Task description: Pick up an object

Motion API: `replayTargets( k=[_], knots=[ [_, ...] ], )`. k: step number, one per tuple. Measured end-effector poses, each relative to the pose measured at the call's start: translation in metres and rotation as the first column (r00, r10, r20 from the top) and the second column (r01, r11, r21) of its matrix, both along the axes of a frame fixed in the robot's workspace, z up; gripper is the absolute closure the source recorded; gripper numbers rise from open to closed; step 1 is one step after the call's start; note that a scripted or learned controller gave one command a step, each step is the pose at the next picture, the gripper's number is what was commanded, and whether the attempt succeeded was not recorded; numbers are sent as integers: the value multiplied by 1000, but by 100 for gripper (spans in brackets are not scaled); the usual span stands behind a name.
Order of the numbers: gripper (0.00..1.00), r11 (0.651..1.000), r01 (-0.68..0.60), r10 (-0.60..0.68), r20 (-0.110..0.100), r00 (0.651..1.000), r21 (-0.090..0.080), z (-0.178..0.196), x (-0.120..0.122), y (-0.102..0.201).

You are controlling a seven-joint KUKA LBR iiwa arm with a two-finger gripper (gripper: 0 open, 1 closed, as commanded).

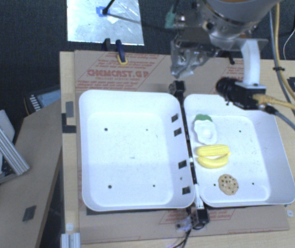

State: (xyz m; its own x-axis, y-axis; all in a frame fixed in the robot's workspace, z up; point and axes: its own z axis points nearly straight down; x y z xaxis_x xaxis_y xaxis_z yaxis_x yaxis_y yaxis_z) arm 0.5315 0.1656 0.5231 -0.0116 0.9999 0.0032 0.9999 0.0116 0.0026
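Note:
The right bin [271, 138] holds three small objects near its left wall. A white piece with a green top [205, 129] lies farthest back. In front of it sits a yellow banana-like piece [212, 156]. A round brown cookie [228, 184] lies nearest the front edge. My gripper [182, 66] hangs high over the back of the bench, above the seam between the two bins, well behind and above the objects. Nothing shows between its fingers.
The left bin [129, 149] stands beside the right one, joined by black clips along the divider [186, 149]. A cardboard sheet [121, 71] lies under both bins. Cables [286, 107] run in from the right. A shiny foil sheet [105, 12] lies at the back.

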Motion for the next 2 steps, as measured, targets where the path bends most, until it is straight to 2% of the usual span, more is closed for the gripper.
replayTargets(
  k=[1, 2],
  knots=[
    [100, 1000, 0, 0, -5, 1000, -2, -23, -41, 56],
    [100, 1000, 21, -21, -7, 1000, -7, -97, -26, -51]
  ],
)
